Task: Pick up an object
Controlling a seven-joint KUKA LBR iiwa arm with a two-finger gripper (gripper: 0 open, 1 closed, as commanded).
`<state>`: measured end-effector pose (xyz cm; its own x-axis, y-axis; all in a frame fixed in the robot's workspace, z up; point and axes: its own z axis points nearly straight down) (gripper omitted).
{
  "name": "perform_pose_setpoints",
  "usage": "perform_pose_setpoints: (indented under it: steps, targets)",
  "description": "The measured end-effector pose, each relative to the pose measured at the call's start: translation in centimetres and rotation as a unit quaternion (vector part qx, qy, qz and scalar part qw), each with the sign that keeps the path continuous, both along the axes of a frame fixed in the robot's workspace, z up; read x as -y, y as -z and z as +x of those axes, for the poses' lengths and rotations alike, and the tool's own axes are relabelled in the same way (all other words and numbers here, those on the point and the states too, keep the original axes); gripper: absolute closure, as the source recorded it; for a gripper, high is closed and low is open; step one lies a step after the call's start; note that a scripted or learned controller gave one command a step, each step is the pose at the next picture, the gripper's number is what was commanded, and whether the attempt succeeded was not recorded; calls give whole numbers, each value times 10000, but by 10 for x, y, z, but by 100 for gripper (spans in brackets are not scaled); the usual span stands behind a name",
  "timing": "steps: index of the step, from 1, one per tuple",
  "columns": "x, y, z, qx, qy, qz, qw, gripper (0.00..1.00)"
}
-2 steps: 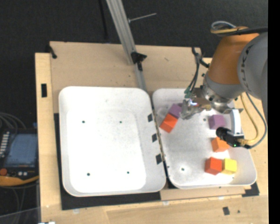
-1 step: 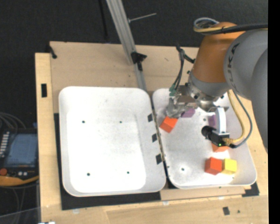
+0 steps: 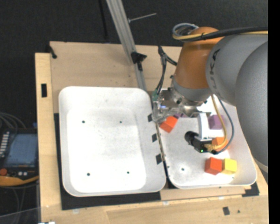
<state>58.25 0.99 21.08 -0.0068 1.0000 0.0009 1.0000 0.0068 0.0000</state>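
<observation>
Orange block (image 3: 168, 123) sits at the left edge of the right bin (image 3: 196, 178), just below the gripper (image 3: 167, 107) of the grey arm (image 3: 242, 73); whether it rests between the fingers cannot be told. A second orange block (image 3: 214, 165) and a yellow block (image 3: 230, 165) lie touching near the bin's near right corner. A purple block (image 3: 215, 121) lies farther back. The left bin (image 3: 107, 94) stands alongside.
</observation>
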Motion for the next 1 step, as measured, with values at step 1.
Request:
perform_pose_setpoints:
  steps: [1]
  targets:
    - [-54, -17, -11, 16, -11, 8, 10000, 100]
